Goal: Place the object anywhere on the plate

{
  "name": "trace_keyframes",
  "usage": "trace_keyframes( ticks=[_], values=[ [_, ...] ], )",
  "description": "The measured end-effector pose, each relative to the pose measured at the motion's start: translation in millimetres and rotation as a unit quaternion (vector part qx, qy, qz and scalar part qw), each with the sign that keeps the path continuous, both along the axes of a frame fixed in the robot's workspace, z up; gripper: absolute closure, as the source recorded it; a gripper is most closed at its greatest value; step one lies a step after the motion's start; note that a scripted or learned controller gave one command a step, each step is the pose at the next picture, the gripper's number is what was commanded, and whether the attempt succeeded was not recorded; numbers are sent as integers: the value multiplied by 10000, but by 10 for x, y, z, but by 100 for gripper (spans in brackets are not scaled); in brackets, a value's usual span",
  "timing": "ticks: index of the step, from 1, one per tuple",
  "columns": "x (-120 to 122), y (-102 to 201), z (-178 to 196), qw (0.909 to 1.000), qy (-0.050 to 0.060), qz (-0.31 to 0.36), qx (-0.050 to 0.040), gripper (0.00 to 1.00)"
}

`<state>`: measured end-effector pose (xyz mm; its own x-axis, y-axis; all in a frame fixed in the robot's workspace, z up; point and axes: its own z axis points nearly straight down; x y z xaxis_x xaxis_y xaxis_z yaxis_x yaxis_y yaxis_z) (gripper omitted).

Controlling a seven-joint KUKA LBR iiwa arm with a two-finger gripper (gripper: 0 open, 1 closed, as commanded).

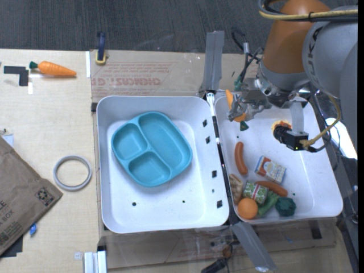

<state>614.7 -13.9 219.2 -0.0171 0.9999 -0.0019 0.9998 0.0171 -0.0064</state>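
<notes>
While the jaws [241, 114] hang over the right bin's [318, 209] far-left corner, seemingly clamped on a small orange item [230, 98], transport is in hand. Next: carry left, release over the blue plate [151, 148].

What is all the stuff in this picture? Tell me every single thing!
Plate: 1, blue with three compartments, in the left bin.
Bins: 2, white, side by side on the bench.
Sausage: 1, red-orange, middle of the right bin.
Small carton: 1, red and white, right bin.
Orange ball: 1, orange, near corner of the right bin.
Green toy food: 1, dark green, near edge of the right bin.
Carrot: 1, orange with a green top, far left on the bench.
Ring: 1, grey, on the bench left of the bins.
Cardboard box: 1, brown, bottom left.
Gripper: 1, grey, over the right bin's far left corner, something orange at its fingers.
Arm: 1, grey and orange, top right.
</notes>
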Motion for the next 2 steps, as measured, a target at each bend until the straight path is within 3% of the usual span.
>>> trace_keyframes(
  ticks=[1, 2],
  values=[
    [-383, 492, -292, 9935, 17, -1140, -10, 100],
    [-384, 1235, -940, 9785, 16, -2061, -23, 100]
  ],
)
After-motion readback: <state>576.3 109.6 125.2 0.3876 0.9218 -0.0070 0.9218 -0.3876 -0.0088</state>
